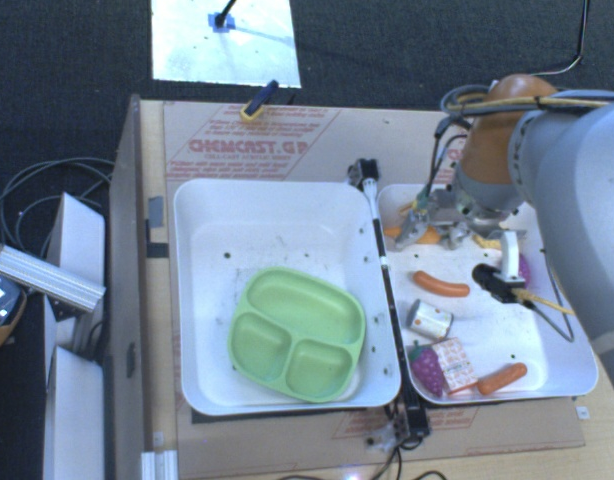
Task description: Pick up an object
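My gripper point(439, 230) hangs low over the far end of the right bin point(562, 373), among small orange point(392, 233) and yellow point(486, 240) pieces. Closer to the front, an orange-red sausage point(442, 285) lies in the bin's middle. A small pale can point(429, 319) lies on its side just in front of it. Purple grapes point(426, 369) and a pink patterned box point(454, 364) sit at the front left corner. An orange carrot point(502, 376) lies to their right. I see nothing held in the gripper.
The left bin point(202, 268) holds a green divided plate point(297, 334) towards its front right. A wall point(384, 268) separates the two bins. The grey arm point(577, 198) covers the right bin's far right side. A purple item point(524, 268) peeks out beside the arm.
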